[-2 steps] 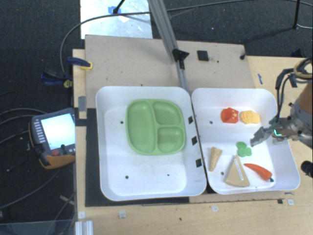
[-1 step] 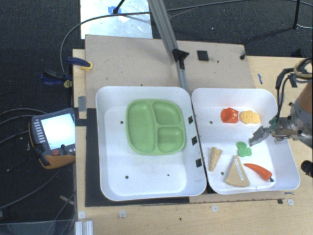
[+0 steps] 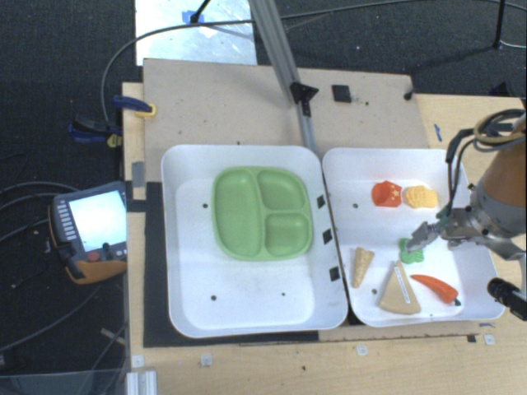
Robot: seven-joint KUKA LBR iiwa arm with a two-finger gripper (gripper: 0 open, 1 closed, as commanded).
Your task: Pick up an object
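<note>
The right bin [image 3: 346, 220] holds several small toys. An orange-red piece [image 3: 385, 193] and a yellow piece [image 3: 421, 197] lie near its back. A tan cone [image 3: 362, 266], a tan wedge [image 3: 399, 290] and a red chili [image 3: 435, 286] lie near its front. A small green piece [image 3: 411, 253] sits in the middle. My gripper [image 3: 426, 235] reaches in from the right and hangs just above and beside the green piece, partly covering it. Whether it touches the piece is unclear.
The left bin [image 3: 189, 295] holds a green divided plate [image 3: 262, 212]. A grey pole [image 3: 276, 39] slants across the back of the bench. The arm's body [image 3: 502, 196] fills the right bin's right side. A handheld screen [image 3: 90, 225] lies off the bench to the left.
</note>
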